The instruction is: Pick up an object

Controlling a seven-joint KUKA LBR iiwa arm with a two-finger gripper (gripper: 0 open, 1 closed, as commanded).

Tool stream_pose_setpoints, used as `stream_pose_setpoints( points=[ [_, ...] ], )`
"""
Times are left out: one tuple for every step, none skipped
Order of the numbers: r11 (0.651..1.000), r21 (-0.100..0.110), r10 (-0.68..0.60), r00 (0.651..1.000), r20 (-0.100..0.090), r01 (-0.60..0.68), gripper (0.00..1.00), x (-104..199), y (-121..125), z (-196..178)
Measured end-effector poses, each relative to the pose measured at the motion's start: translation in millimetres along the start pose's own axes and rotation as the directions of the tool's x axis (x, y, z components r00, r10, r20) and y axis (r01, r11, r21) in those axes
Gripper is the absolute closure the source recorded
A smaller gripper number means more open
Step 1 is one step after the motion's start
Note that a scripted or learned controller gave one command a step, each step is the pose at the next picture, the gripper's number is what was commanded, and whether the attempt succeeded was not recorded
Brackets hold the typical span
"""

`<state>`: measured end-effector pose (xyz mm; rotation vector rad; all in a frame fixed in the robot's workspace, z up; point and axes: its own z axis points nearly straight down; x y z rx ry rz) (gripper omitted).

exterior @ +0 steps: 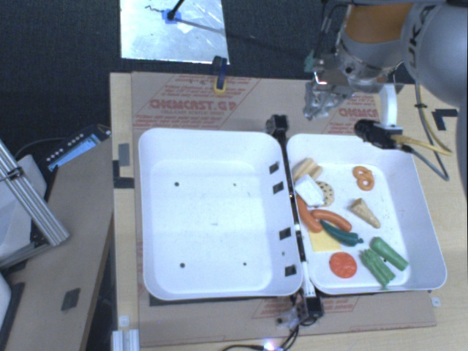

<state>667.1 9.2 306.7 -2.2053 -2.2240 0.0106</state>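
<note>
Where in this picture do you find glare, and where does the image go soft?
Camera view: glare washes the shiny silver sheet at the top; the white left bin looks evenly lit; the small toy foods in the white right bin look soft; the gripper is slightly blurred.

Grey arm (439, 42) with orange band, metallic claw (320, 107), yellow cable

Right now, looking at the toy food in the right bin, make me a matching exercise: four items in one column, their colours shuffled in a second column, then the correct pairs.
Items:
1. pretzel
2. tomato slice
3. cheese slice
4. pair of pickles

Colours:
A. green
B. yellow
C. orange
D. red

Pairs: 1-C, 2-D, 3-B, 4-A
</note>
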Motion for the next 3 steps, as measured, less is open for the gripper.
stream_pose_setpoints(
  points=[
    [1.000,-0.018,-0.003,1.000,-0.001,0.003,1.00,95,-7,-55],
    [1.000,-0.018,0.000,1.000,0.000,0.000,1.00,156,2,-86],
    [1.000,-0.012,0.012,1.000,0.004,-0.012,1.00,90,2,-63]
  ],
)
